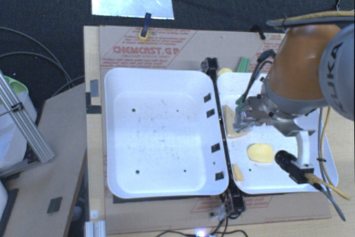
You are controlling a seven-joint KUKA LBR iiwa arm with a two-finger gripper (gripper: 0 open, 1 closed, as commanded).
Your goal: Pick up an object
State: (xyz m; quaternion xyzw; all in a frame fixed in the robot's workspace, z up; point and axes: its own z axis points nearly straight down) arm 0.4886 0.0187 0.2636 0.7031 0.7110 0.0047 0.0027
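**Bench** (55, 136). Carrying a printed cardboard sheet (183, 44) and, on top of it, both bins; likely serving as a level base that keeps the bins from sliding.

**Arm** (310, 64). Reaching in from the right, bending down over the right bin, with the orange band (302, 53) sitting uppermost and the wrist pointing down and leftward toward the bin's left wall. Hanging low, judging by how much of the bin floor it is covering.

**Left bin** (161, 72). Sitting flush against its neighbour, sharing a seam pinned by small black clips (211, 114); probably acting as the drop-off side.

**Right bin** (260, 180). Holding the loose objects, so presumably being used as the picking side.

**Jaws.** Hovering near the left wall of the right bin, just above or against the pale strip. Released or clenched: cannot tell, the wrist hardware blurring and crowding the tip. Nothing to be seen gripped.

**Yellow oval object** (259, 152). Lying flat on the floor of the right bin, just below and to the right of the jaws, apart from them. Looking like the easiest candidate for picking.

**Pale strip** (228, 119). Lying along the left wall, close by the jaws; touching or not, cannot tell.

**Small yellow piece** (237, 173). Resting in the near left corner, well clear of the arm.
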